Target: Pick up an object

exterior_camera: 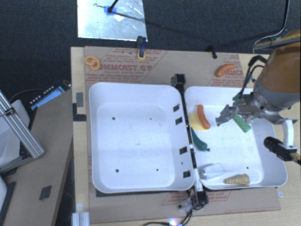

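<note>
Desk (155,60) carrying 2 white bins: left bin (136,135), right bin (263,159). Arm (282,74) over the right bin; pincer (235,114) above its floor, finger state cannot be told. Green block (242,124) just beside the pincer. Orange sausage (203,117), dark green pepper (200,142) and waffle cone (236,179) lie apart.

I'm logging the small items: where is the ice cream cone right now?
The ice cream cone lies in the right bin, near its front edge, just right of the clear plastic cup in the camera view.
</note>
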Action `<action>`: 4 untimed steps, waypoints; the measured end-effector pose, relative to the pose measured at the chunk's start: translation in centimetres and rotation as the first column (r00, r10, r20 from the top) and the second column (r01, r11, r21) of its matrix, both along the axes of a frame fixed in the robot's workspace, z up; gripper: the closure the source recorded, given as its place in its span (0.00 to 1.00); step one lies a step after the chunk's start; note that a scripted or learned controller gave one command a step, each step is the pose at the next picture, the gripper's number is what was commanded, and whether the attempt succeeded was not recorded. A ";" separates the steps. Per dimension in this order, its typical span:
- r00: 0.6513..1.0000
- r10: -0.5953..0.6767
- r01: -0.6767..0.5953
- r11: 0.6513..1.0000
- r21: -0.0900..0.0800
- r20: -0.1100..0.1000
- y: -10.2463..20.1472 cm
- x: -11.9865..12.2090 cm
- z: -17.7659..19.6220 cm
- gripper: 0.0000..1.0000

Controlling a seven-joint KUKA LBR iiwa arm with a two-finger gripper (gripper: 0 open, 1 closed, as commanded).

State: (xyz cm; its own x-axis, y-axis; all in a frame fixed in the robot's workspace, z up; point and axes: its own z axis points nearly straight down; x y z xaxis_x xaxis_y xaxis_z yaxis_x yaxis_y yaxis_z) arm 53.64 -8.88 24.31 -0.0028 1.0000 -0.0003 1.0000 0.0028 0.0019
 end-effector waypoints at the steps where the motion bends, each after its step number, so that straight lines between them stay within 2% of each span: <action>1: 1.000 0.002 -0.002 1.000 0.000 0.003 0.0 0.1 1.1 1.00; 2: 1.000 0.005 -0.005 1.000 -0.002 0.011 -1.2 10.3 4.1 1.00; 3: 1.000 0.003 -0.003 1.000 -0.001 0.004 -0.2 13.4 2.3 1.00; 4: 1.000 0.005 -0.005 1.000 0.000 0.001 3.8 13.3 2.2 1.00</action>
